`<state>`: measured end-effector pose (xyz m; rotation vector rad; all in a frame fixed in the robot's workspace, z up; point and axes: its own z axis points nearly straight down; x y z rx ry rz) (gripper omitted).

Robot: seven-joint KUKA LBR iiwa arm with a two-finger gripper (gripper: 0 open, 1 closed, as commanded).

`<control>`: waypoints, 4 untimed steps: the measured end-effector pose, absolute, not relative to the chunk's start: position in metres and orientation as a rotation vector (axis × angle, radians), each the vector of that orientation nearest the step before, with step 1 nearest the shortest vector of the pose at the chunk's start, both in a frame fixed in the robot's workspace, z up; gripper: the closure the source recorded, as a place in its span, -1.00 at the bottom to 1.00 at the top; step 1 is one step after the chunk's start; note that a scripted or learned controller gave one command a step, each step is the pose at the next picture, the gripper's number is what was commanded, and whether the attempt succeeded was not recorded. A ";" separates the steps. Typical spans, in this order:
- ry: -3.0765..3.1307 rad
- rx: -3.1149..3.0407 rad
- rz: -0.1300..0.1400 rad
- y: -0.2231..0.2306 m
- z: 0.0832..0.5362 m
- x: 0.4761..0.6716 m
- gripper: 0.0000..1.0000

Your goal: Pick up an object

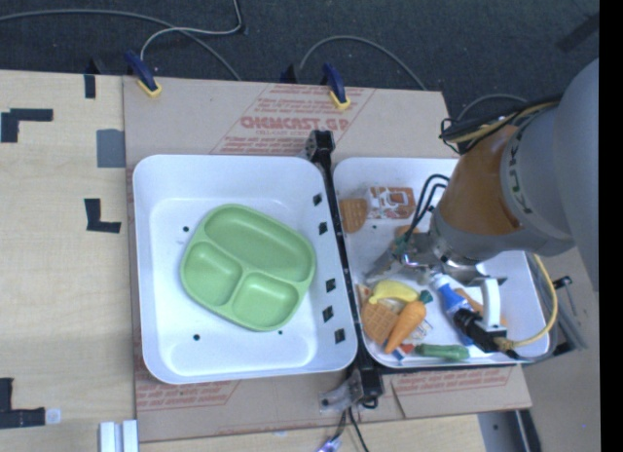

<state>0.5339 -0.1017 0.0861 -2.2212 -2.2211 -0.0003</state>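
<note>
Camera view: hand (407,257) over crowded right bin (526,343)

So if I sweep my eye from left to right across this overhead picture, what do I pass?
Wooden bench top → left white bin → green divided plate → black divider between the bins → yellow toy food → orange carrot → grey and orange robot arm.

Carrot (406,323), banana (394,291) and green vegetable (443,351) lie in the right bin (531,348)
</note>
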 end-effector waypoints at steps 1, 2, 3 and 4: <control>-2.225 -2.221 -0.002 -0.101 0.087 0.591 -1.00; -2.224 -2.221 0.000 -0.101 0.097 0.591 1.00; -2.224 -2.221 0.000 -0.101 0.097 0.591 -1.00; -2.226 -2.222 -0.008 -0.102 0.088 0.624 -1.00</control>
